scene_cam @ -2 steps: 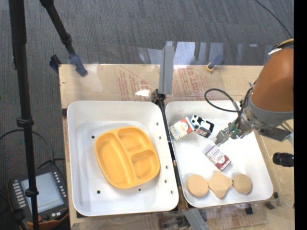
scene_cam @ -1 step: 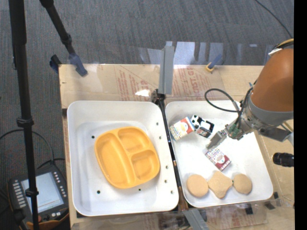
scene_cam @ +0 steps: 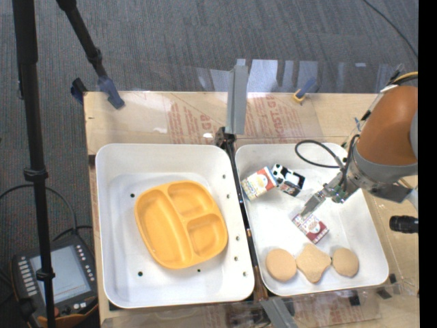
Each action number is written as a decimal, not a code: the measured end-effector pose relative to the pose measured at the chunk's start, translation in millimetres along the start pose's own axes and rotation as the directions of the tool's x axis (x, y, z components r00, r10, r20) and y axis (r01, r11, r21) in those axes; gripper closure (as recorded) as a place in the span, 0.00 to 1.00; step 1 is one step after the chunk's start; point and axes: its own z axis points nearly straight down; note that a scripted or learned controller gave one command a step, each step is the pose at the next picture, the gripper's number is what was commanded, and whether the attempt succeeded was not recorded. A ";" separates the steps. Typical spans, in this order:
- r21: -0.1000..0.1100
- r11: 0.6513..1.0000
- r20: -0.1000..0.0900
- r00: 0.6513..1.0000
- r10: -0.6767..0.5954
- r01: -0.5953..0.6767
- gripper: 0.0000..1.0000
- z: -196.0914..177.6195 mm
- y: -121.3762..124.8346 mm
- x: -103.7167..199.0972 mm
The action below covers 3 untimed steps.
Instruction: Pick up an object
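Two shallow white bins sit side by side on the tabletop [scene_cam: 157,115]. Left bin [scene_cam: 113,176] holds a yellow divided tray [scene_cam: 181,223]. Right bin [scene_cam: 369,231] holds a small yellow-and-white carton [scene_cam: 258,183] beside a black-and-white carton [scene_cam: 287,178], three tan cookie-like pieces [scene_cam: 312,263] along the near edge, and a small red-and-white packet [scene_cam: 311,228] in the middle. Above that packet, the hand [scene_cam: 308,207] reaches in from the right, its tips touching or just over the packet; whether it is clenched or released cannot be told
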 end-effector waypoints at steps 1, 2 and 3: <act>0.002 1.000 -0.003 1.000 0.030 -0.030 0.00 65.6 -40.7 4.8; 0.002 0.999 -0.005 0.999 0.038 -0.038 1.00 56.9 -42.1 3.5; 0.001 0.968 0.001 0.968 0.250 -0.250 1.00 -83.4 26.2 15.4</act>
